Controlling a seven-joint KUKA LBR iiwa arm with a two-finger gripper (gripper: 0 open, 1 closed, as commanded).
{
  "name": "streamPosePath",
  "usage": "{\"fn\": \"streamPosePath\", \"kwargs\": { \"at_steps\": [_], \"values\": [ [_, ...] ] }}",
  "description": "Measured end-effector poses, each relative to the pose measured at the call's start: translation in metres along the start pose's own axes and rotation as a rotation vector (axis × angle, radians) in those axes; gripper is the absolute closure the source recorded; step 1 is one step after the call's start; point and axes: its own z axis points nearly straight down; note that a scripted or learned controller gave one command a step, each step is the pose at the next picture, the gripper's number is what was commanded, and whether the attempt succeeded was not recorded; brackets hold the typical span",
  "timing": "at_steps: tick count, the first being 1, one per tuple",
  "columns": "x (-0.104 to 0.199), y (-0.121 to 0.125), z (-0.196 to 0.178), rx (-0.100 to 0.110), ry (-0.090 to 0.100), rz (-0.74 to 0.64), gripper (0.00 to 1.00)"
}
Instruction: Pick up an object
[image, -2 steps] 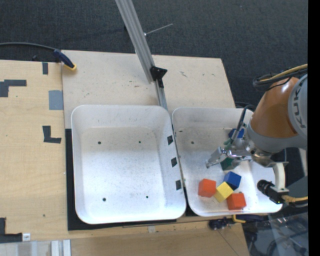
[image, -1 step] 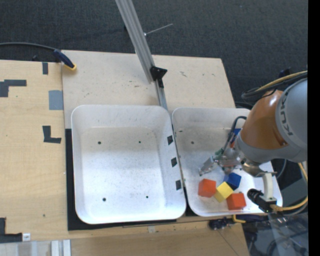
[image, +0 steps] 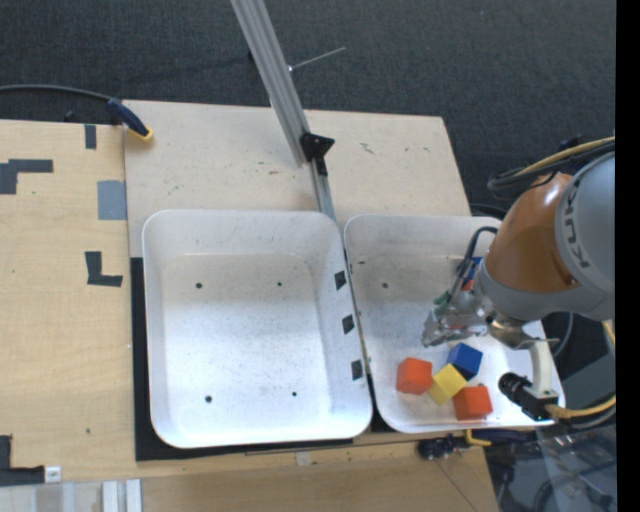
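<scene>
Wooden bench (image: 240, 170) bears two white bins (image: 160, 300)

- Dark grey carpet floor (image: 450, 60) across the top, from 10 to 2 o'clock; flat, even light, no hard shadows
- Pale wooden bench top (image: 220, 150) at centre; scuffed and speckled; grey tape patches (image: 112, 199) toward 9 o'clock
- Second wooden panel (image: 50, 300) at 9 o'clock; dark L-shaped marks (image: 98, 268) on it
- Slanted metal rail (image: 275, 75) running from 12 o'clock down to centre; black clamp (image: 316, 147) at its lower part
- Black cable (image: 60, 92) with a blue-and-yellow end (image: 132, 119) at 10 o'clock
</scene>
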Motion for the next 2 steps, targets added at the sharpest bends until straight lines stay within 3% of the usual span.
{"fn": "streamPosePath", "kwargs": {
  "at_steps": [2],
  "values": [
    [0.005,-0.001,-0.122,-0.01,-0.003,0.0,1.0]
  ]
}}
